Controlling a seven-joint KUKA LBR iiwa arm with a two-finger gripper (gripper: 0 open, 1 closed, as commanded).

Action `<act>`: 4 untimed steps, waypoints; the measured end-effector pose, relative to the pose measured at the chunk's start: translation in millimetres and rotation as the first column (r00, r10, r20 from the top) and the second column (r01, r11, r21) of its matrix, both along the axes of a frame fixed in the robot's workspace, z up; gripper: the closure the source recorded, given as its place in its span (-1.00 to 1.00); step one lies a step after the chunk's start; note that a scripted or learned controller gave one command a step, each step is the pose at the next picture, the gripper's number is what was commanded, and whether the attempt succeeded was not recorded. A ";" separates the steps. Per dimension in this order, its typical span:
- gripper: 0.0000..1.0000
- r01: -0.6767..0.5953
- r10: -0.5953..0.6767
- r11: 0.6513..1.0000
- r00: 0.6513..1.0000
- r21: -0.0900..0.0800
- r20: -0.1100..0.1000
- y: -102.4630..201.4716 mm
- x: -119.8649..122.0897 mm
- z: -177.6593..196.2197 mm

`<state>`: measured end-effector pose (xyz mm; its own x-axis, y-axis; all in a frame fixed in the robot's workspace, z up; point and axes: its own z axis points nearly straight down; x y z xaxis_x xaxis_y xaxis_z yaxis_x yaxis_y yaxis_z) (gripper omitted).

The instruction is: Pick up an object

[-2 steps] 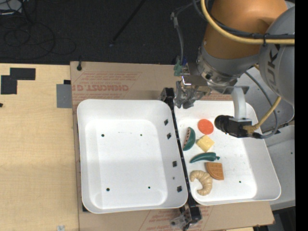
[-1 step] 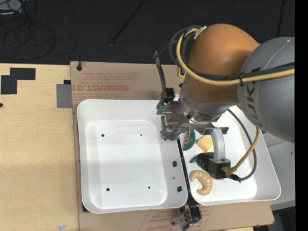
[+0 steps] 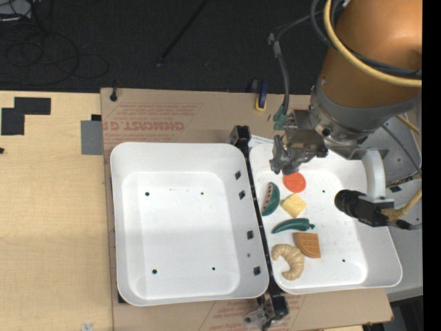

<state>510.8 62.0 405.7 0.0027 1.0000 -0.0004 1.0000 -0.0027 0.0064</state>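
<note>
The right bin holds several toy foods near its left wall: a red tomato, a watermelon slice, a yellow cheese wedge, a green pepper, an orange-brown waffle piece and a tan croissant. My gripper hangs over the bin's back left part, just above and left of the tomato. Its dark fingers point down toward the bin floor and nothing is visibly between them.
The left bin lies beside the right one, split from it by a black clamp strip. A black cylindrical fixture sticks in over the right bin's right side. The arm's orange body looms over the back right.
</note>
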 end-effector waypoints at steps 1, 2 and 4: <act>1.00 -0.009 0.009 1.000 1.000 0.004 0.005 59.6 25.7 118.7; 1.00 -0.009 0.009 1.000 1.000 0.001 -0.008 103.4 -3.3 132.8; 1.00 -0.012 0.012 1.000 1.000 -0.002 -0.013 102.4 -2.2 141.1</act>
<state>508.6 164.4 546.8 -0.0095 1.0000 -0.0024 0.9999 0.0095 -0.0067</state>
